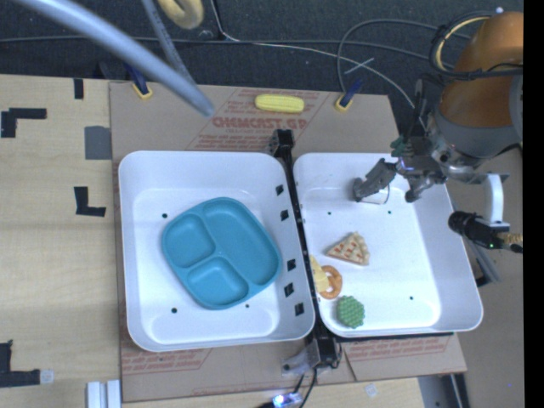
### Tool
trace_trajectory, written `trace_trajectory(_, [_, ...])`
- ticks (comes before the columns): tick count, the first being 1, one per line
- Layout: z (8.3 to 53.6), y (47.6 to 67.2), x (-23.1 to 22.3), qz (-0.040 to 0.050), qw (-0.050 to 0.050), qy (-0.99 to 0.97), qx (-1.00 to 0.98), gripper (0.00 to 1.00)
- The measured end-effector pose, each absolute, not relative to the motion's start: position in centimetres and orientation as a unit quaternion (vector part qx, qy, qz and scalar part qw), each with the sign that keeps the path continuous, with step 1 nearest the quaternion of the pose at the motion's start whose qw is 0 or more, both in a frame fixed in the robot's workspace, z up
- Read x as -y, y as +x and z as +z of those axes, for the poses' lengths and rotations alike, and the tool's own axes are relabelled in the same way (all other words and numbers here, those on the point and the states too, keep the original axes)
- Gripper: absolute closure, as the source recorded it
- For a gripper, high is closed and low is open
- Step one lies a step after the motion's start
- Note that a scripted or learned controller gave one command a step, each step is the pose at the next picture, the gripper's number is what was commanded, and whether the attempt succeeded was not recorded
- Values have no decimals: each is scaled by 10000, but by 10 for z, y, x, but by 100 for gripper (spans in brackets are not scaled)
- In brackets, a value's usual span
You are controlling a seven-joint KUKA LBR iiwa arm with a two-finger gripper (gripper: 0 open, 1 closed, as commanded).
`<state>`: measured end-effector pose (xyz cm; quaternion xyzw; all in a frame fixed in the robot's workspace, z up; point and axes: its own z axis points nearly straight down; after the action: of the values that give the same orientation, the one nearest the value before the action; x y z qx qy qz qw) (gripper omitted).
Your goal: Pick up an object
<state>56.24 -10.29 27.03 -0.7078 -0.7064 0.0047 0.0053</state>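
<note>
Over right bin, near its far edge: gripper, fingers spread apart, nothing between. Reaching in from right side: grey arm with orange band. Lower in same bin, well apart from gripper: waffle slice near the middle, pretzel close to left wall, green piece just below pretzel, all lying flat on white floor. Inside left bin: blue tray with three compartments, a bit tilted. Beyond both bins, on cardboard upon counter: yellow object.
</note>
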Motion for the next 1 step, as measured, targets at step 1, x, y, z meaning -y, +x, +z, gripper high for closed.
trace_trajectory(1, [277, 564, 103, 7, 5, -7067, 7075, 0])
